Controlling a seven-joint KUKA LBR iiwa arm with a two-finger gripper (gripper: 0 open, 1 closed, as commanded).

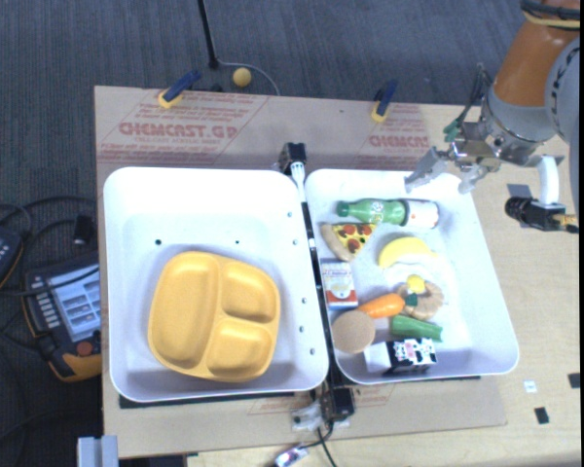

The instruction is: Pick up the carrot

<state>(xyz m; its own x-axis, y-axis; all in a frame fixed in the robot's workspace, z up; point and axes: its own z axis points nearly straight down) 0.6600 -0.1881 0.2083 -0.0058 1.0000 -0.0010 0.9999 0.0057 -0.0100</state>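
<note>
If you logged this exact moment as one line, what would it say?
hand: open, above right bin's far edge | carrot: lying in right bin, untouched | yellow tray: left bin

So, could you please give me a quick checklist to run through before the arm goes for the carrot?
1. Carrot visible in the right bin: ok.
2. Top of the carrot uncovered: ok.
3. Room around it: not ok; the round brown piece and the green item crowd it.
4. Gripper above the carrot: not ok; it sits at the bin's far rim, beyond the green bottle.
5. Gripper free of any object: ok.
6. Fingers spread: ok.
</note>
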